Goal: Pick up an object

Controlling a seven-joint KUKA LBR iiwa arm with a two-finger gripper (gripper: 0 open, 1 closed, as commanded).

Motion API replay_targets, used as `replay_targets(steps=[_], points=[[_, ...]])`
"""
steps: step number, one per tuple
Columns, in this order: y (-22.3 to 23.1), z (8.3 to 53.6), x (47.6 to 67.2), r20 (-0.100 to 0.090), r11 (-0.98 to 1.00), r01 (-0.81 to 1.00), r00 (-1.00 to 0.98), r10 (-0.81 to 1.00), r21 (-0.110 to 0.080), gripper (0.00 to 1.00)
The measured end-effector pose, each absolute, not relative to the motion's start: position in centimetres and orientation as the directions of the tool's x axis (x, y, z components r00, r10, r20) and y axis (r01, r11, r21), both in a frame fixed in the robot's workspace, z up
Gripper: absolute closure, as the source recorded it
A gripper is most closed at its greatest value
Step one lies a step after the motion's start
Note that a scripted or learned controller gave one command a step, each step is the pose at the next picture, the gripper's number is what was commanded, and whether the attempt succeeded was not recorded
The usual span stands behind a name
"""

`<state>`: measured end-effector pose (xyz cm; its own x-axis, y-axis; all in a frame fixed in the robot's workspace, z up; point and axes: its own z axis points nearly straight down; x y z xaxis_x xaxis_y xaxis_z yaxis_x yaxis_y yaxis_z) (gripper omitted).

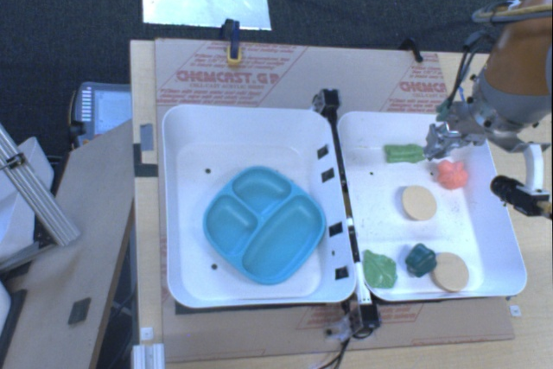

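In the right bin lie a green oblong piece, a pink-orange lump, a tan disc, a second tan disc, a teal lump and a green leaf-like piece. My gripper hangs over the bin's far part, between the green oblong piece and the pink-orange lump, close above both. I see nothing held in it.
The left bin holds a blue divided plate. A black divider with clips runs between the bins. Cardboard lies under both bins, and a yellow clamp sits at its far edge.
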<state>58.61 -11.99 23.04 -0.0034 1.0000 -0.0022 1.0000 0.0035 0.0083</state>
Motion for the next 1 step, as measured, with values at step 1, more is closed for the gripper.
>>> replay_targets(steps=[1], points=[[-12.02,27.48,58.77,-0.002,0.004,1.000,-0.004,1.000,0.007,1.00]])
